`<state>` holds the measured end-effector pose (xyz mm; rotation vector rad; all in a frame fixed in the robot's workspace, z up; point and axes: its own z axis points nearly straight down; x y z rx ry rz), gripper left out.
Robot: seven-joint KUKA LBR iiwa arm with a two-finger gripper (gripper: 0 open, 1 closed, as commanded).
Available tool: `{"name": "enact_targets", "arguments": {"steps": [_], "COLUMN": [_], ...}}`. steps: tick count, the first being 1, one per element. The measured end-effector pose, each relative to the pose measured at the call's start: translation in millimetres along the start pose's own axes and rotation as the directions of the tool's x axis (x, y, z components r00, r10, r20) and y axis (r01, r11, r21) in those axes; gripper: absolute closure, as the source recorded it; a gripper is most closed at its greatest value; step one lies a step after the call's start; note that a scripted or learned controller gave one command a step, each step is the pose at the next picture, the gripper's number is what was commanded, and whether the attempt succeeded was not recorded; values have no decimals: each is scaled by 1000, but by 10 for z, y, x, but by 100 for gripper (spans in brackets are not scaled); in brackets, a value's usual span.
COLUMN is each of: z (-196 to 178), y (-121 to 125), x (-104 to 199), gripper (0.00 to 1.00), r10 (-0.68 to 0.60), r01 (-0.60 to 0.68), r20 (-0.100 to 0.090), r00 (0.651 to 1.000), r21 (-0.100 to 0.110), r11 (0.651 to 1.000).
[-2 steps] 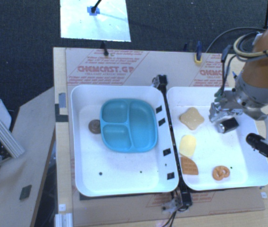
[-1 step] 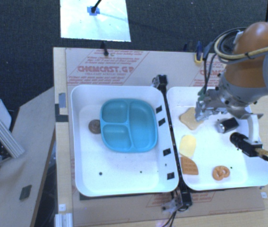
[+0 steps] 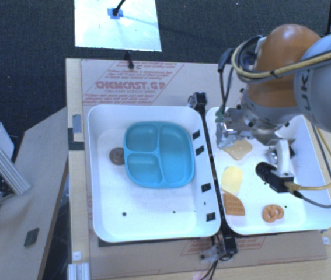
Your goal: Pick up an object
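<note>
My gripper (image 3: pixel 226 135) hangs low over the far left part of the right bin (image 3: pixel 320 179), beneath the grey arm and its orange band. A beige food piece (image 3: pixel 239 150) lies right at its tip, touching or nearly so. Nearer the front lie a pale yellow slice (image 3: pixel 232 179), a brown waffle-like piece (image 3: pixel 233 205) and an orange pretzel-shaped piece (image 3: pixel 272 213). The arm hides the far right of this bin.
The left bin (image 3: pixel 104 203) holds a blue divided plate (image 3: pixel 158 154) with a small brown round piece (image 3: pixel 117 156) at its left. A black divider with clips (image 3: pixel 206 156) runs between the bins. A black fitting with a yellow cable (image 3: pixel 276 178) hangs over the right bin.
</note>
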<state>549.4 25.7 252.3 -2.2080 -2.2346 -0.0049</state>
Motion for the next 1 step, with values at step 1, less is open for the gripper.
{"name": "enact_targets", "arguments": {"steps": [1], "z": [21], "y": [90], "x": [577], "gripper": [100], "r10": [0], "r01": [0], "r20": [0], "r00": [1000], "r21": [0], "r11": [1000]}}
